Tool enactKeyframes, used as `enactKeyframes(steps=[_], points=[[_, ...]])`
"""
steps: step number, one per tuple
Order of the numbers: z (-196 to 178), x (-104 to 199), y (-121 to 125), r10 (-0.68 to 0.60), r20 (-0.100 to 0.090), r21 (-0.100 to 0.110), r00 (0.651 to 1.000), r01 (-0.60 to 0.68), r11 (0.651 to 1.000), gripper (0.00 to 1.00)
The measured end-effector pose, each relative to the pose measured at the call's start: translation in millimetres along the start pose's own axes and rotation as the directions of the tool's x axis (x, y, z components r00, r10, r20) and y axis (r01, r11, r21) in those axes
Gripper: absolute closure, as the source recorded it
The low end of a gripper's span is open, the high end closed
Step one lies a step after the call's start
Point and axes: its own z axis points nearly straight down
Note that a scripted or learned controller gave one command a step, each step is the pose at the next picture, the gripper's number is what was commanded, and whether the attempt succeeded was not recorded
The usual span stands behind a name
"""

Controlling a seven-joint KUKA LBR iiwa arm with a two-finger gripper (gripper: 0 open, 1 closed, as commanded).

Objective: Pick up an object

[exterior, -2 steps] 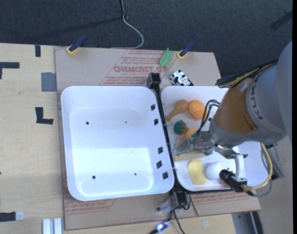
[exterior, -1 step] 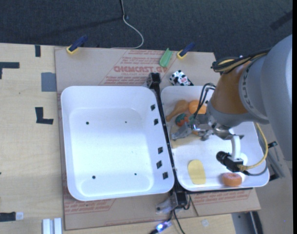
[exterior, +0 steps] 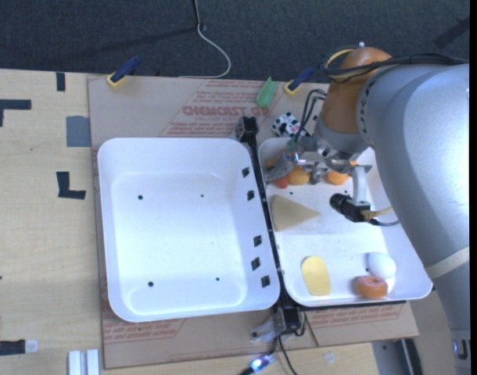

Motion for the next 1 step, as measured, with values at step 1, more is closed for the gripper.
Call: enactKeyframes(steps=[1], points=[[-8.1, -4.1, -7.7, 0.005, 0.000, 0.028, 1.000, -0.005, 1.000, 1.00]])
